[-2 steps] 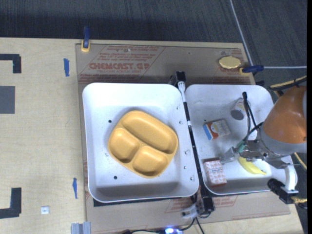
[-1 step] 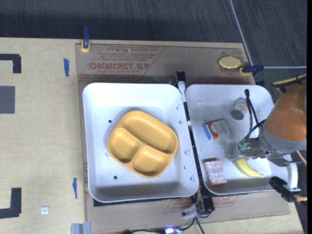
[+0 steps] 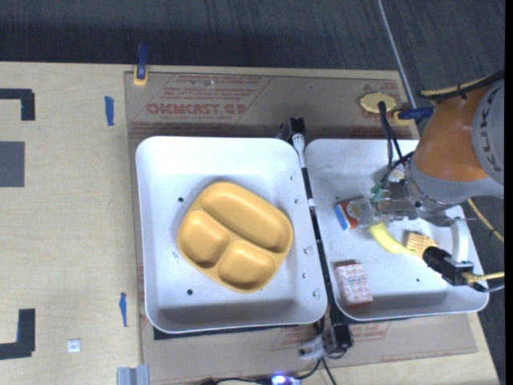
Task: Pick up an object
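Observation:
My gripper [image 3: 380, 208] is low in the right bin [image 3: 401, 163], near its middle, on the grey arm with the orange band [image 3: 453, 147] that comes in from the right. A small orange and blue packet [image 3: 346, 213] lies just left of the gripper, touching or nearly touching it. A yellow banana-shaped piece [image 3: 388, 239] lies right below the gripper. Beside that, to the right, is a small tan ribbed item [image 3: 418, 241]. A pink carton [image 3: 353, 283] rests at the bin's front left corner.
The left bin [image 3: 160, 175] holds a large yellow three-compartment dish [image 3: 233, 235], upside down, at its middle. A black divider bar [image 3: 309, 207] runs between the two bins. Cables hang from the arm over the right bin's back.

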Controlling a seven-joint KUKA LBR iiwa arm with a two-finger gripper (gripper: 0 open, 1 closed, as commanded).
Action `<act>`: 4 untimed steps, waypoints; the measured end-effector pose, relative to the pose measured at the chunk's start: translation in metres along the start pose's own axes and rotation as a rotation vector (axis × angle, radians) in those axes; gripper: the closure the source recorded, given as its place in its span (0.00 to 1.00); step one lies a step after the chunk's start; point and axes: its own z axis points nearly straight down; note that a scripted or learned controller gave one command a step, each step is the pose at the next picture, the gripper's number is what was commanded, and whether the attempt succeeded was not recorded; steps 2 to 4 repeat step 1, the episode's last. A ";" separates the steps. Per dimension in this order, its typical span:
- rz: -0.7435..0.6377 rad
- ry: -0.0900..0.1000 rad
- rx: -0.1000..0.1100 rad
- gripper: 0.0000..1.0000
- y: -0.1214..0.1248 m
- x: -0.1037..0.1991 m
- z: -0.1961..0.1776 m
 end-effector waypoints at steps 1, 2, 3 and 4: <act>0.000 0.001 0.003 1.00 -0.042 0.073 -0.056; 0.000 0.001 0.003 1.00 -0.042 0.073 -0.056; 0.000 0.001 0.003 1.00 -0.042 0.073 -0.056; 0.000 0.001 0.003 1.00 -0.042 0.073 -0.056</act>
